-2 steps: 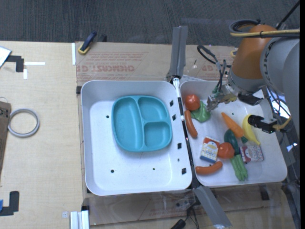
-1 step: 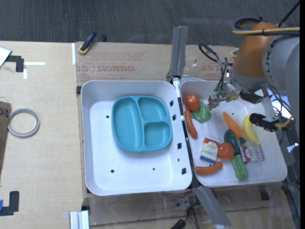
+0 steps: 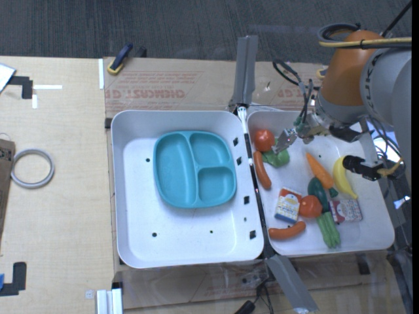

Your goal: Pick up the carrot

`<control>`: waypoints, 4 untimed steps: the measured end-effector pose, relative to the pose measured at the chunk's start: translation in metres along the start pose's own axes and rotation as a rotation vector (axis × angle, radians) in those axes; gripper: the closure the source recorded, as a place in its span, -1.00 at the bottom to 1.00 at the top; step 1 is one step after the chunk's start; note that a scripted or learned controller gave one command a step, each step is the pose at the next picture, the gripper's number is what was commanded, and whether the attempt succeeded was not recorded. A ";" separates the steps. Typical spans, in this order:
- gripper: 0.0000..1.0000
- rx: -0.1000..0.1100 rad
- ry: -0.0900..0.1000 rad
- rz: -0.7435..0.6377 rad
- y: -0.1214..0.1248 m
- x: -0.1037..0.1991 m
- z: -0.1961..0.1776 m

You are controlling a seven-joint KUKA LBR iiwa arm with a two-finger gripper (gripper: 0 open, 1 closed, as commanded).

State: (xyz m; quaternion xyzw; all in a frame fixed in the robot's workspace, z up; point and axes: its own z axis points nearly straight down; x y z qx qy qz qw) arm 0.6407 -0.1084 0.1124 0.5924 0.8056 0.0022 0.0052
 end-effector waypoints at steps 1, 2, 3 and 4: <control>-1.00 0.010 0.005 -0.028 -0.055 -0.028 0.021; -1.00 0.010 0.006 -0.010 -0.080 -0.025 0.020; 1.00 0.008 0.004 -0.006 -0.079 -0.026 0.011; 1.00 0.009 0.003 0.118 -0.027 -0.033 -0.105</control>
